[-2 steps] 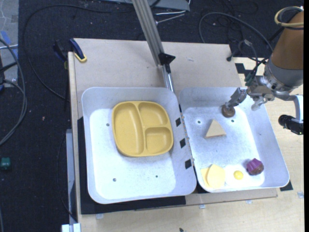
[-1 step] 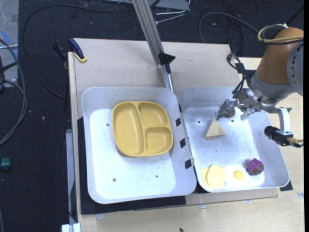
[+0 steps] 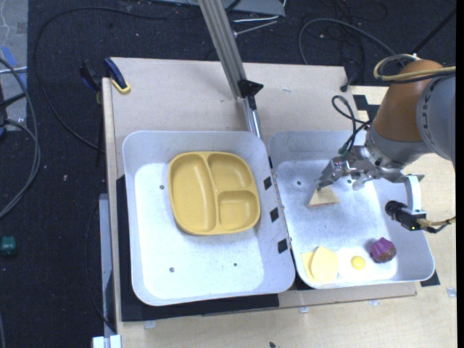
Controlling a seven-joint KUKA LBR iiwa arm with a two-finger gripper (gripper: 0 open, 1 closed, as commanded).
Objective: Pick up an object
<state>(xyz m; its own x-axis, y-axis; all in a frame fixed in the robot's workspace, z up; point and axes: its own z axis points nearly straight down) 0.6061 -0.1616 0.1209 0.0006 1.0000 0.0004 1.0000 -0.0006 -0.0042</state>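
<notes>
While the fingers (image 3: 332,180) hover beside a tan wedge-shaped block (image 3: 322,197), I cannot tell whether they are spread.

A tan wedge (image 3: 323,197) lies near the middle of the right bin (image 3: 290,151); along the bin's front edge sit 3 more pieces: a pale yellow block (image 3: 324,264), a small yellow ball (image 3: 358,262) and a purple lump (image 3: 383,249).

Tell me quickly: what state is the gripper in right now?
Gripper: down in the right bin, right at the tan wedge; open or closed cannot be told.
</notes>
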